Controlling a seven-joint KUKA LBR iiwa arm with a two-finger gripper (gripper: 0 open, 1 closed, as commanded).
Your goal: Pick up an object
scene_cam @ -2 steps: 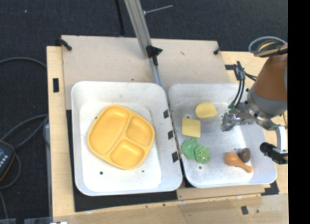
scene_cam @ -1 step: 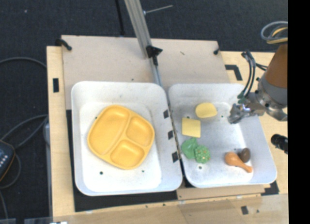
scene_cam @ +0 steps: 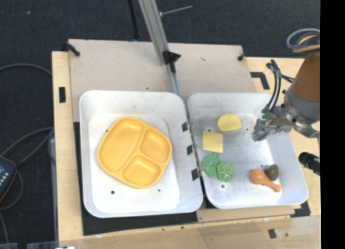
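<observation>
The right bin (scene_cam: 245, 199) holds a yellow rounded piece (scene_cam: 229, 122), a pale yellow square block (scene_cam: 213, 142), a green bumpy object (scene_cam: 218, 167) and an orange and brown pear-shaped item (scene_cam: 265, 177). My gripper (scene_cam: 261, 132) hangs over the bin's right side, to the right of the yellow rounded piece and above the orange item. It is small and dark in this view. I see nothing held in it.
The left bin (scene_cam: 91, 108) bears a yellow divided plate (scene_cam: 135, 151). A slanted metal rail (scene_cam: 153, 19) runs from the top down to the gap between the bins. Cables trail on the dark floor at the left.
</observation>
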